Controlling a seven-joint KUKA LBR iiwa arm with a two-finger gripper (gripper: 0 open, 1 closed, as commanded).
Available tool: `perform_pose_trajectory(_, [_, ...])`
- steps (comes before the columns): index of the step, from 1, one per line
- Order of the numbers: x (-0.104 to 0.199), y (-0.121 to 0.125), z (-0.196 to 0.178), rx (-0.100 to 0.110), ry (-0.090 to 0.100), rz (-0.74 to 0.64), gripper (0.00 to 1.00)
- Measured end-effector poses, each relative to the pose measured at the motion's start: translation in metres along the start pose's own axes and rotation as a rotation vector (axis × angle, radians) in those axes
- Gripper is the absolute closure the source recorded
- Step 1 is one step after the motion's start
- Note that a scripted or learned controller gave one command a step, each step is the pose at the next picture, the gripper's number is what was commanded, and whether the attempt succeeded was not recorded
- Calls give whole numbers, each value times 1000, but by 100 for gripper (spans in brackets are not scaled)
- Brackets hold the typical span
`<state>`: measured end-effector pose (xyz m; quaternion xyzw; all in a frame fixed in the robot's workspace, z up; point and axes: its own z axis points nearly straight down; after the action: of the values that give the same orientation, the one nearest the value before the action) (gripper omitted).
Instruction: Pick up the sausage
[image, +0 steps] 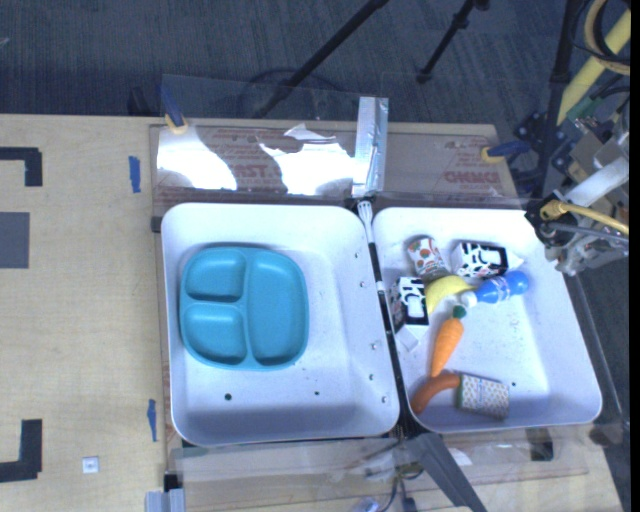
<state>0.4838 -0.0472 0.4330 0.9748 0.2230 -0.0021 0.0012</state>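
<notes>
The sausage (431, 391), a short reddish-brown curved piece, lies near the front left corner of the right bin (560, 340). It touches the tip of an orange carrot (446, 343) behind it and lies next to a speckled cylinder (484, 395) on its right. My gripper (566, 252) hangs at the right bin's far right rim, well away from the sausage, to its right and further back. It is partly hidden among cables and arm parts.
Behind the carrot lie a yellow banana (448, 289), a blue bottle (502, 287), a small can (426, 256), a black-and-white item (480, 259) and a dark packet (411, 300). The left bin (340, 330) holds a blue divided plate (243, 305).
</notes>
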Motion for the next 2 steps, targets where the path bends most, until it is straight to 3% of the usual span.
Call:
perform_pose_trajectory(1, [9, -24, 0, 4, -2, -455, 100])
perform_pose_trajectory(2, [39, -86, 0, -1, 2, 212, 100])
